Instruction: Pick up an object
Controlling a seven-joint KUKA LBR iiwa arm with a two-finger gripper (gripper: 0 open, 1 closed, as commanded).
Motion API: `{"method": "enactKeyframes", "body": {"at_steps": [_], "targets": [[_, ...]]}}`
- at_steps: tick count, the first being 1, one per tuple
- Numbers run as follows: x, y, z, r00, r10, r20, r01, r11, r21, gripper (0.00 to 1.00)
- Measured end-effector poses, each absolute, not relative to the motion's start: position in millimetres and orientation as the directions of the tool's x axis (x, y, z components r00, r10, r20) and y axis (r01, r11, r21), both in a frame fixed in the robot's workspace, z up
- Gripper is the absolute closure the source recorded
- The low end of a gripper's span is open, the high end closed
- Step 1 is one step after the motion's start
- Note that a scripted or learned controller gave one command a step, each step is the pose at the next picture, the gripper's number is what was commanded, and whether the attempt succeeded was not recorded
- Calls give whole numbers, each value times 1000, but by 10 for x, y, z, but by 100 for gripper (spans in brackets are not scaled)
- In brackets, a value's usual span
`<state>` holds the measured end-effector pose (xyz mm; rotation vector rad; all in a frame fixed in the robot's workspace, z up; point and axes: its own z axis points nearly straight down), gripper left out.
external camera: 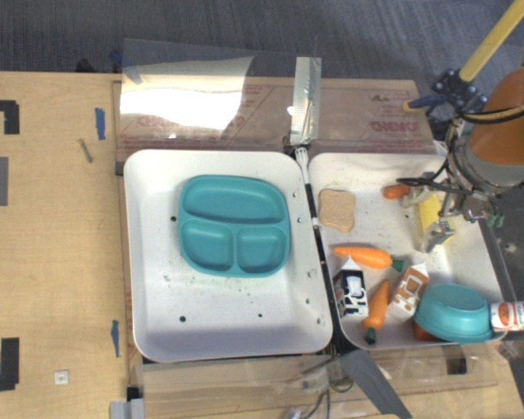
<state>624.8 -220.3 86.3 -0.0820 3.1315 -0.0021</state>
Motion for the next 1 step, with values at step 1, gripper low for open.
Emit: {"method": "enactKeyframes", "body": {"at_steps": [1], "targets": [[6281,-2203,984,-998,-52,-18,-52,999,-3,100]]}}
